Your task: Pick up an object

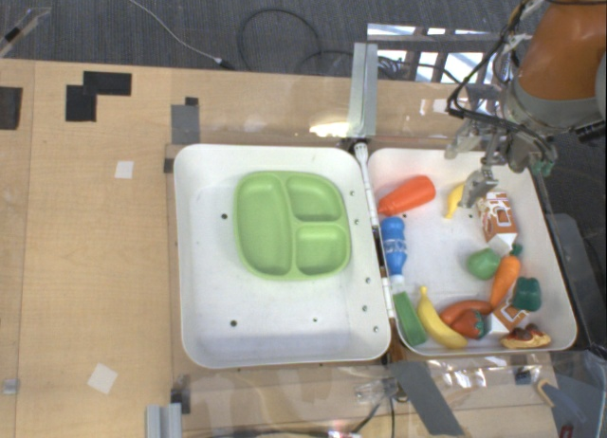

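You have the hand [482, 183] hanging over the right bin's [429, 237] far end, its grip state impossible to tell, with a small yellow piece [454, 200] just to its left and a carton [497, 217] just below.

I hang my gripper [481, 183] over the right bin [432, 242] at the upper right, just above a small yellow toy [454, 200] and a little carton [497, 215]. A green plate [289, 224] sits in the left bin [213, 303].
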